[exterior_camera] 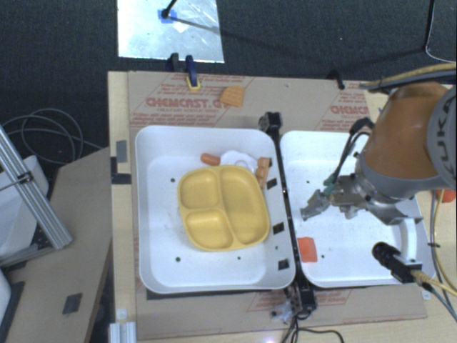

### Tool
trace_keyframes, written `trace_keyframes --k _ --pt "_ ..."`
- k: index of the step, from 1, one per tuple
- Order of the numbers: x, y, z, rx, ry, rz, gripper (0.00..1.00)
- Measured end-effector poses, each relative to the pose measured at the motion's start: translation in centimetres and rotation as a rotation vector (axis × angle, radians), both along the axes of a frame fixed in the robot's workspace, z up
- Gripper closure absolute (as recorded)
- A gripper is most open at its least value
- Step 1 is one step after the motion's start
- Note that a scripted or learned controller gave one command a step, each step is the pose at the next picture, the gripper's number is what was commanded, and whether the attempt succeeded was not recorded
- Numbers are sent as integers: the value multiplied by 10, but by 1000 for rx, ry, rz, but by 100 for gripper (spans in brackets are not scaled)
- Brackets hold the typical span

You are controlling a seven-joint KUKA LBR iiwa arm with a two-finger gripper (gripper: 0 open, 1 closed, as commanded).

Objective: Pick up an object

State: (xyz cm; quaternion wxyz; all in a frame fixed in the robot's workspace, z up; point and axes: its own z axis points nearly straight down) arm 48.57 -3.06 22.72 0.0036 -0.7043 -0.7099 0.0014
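- We read red lettering, "CHEMCAST", repeated across the brown protective sheet [207, 100] that covers the bench under the bins; the smaller words beneath it are too small to make out.
- The left bin [153, 191] occupies the centre of the frame. In it we see a yellow divided plate [223, 209] with three compartments, lying flat and turned slightly.
- Just above the plate's upper edge, we note a small orange sausage-shaped piece [210, 159], a white cup-like item [238, 160] partly hidden behind the plate, and a tan block [263, 168] close to the bin's right wall.
- The right bin [314, 145] lies at centre right. We find one loose thing on its floor: an orange-red block [307, 249] near the lower left corner, lying flat and apart from the gripper.
- The gripper [312, 209] hangs over the right bin's left half, pointing toward the lower left, above and just right of the orange-red block. We see nothing between its fingertips, yet we cannot tell whether the claw stands open or closed.
- Outside the bins, a tan biscuit-like piece [232, 96] rests on the brown sheet above the left bin, and a blue and yellow clamp [191, 74] grips the sheet's upper edge.
- A shiny square plate [170, 20] lies on the dark floor at upper left.
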Motion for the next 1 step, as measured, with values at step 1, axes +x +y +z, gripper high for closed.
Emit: trace_keyframes --k 1 --pt "2 -77 80 -8 -18 -13 0"
